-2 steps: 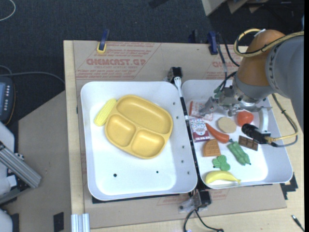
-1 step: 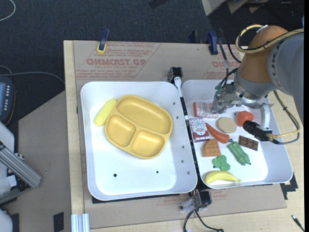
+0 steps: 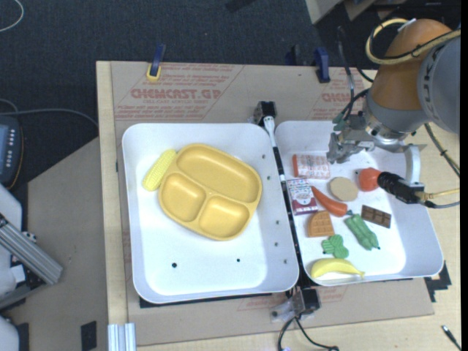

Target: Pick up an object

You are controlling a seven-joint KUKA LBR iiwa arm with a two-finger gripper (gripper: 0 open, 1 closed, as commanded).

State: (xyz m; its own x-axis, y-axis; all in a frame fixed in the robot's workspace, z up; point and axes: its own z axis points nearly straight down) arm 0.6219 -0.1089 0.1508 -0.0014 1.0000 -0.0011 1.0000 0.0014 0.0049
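I see the arm (image 3: 409, 72) reaching into the right bin (image 3: 424, 258), its gripper (image 3: 341, 151) low near the bin's far edge, just beside a red and white packet (image 3: 311, 165); I cannot tell how it is set. Toward the bin's middle lie a carrot (image 3: 329, 200), a round biscuit (image 3: 343, 189) and a chocolate bar (image 3: 376, 216). A banana (image 3: 335, 269) lies along the near edge. In the left bin (image 3: 146, 269) a yellow divided plate (image 3: 210, 190) sits with a corn cob (image 3: 159, 170) touching its left rim

You've got a cardboard-topped bench (image 3: 219, 86) w/ two white bins: left bin (image 3: 139, 196), right bin (image 3: 417, 247), touching mid-bench.
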